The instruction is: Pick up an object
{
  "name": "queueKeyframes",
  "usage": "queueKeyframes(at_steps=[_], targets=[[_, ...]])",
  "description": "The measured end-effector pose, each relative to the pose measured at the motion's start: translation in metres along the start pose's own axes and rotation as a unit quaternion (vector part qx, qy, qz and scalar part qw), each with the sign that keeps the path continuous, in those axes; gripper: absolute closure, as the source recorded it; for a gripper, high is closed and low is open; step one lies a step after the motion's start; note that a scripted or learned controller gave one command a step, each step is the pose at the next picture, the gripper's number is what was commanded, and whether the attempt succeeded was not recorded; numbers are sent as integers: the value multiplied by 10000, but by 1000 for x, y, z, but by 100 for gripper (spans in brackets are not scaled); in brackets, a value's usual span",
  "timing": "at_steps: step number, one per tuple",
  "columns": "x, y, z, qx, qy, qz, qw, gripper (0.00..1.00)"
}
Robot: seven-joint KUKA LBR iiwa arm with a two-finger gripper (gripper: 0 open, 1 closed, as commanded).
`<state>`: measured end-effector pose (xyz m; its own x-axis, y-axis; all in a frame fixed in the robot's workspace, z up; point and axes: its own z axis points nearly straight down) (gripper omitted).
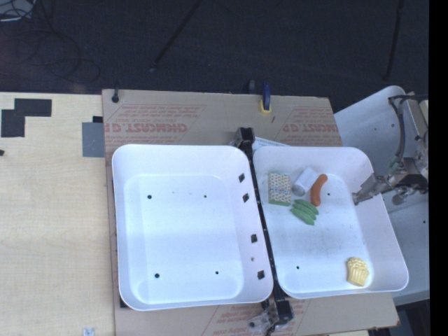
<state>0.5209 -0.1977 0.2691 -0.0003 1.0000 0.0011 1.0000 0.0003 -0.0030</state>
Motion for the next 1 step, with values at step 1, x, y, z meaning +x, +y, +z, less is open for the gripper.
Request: queueKeyframes(at_steps=[1], targets=[[-1,0,-10,6,3,-1,10000,100]])
